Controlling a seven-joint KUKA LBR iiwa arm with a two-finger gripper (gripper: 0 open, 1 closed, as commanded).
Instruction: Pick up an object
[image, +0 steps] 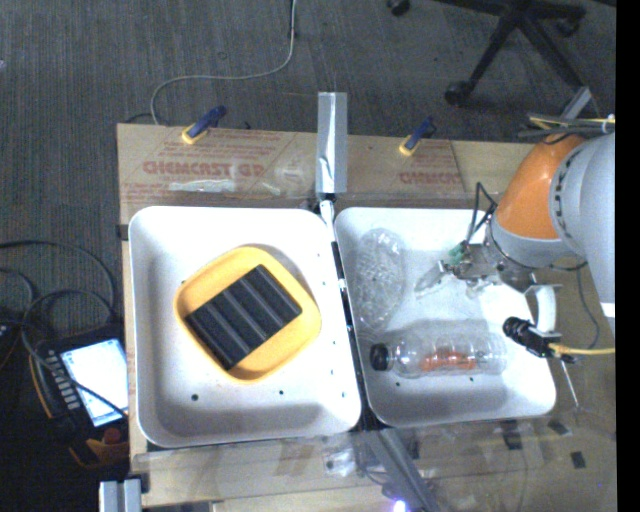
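From my screen, the arm (560, 200) reaches in over the right bin (520, 400), its orange band sitting above that bin's far right corner. The gripper (468, 262) hangs low over the bin's back half; I cannot tell how wide it stands or whether it has hold of anything. A clear plastic bottle (440, 356) lies on its side along the bin's near edge, black cap pointing toward the left bin (160, 400). A second crumpled clear bottle (378, 272) lies by the bin's left wall. Beside this bin, the left one carries a yellow tray with a black ribbed insert (248, 312).
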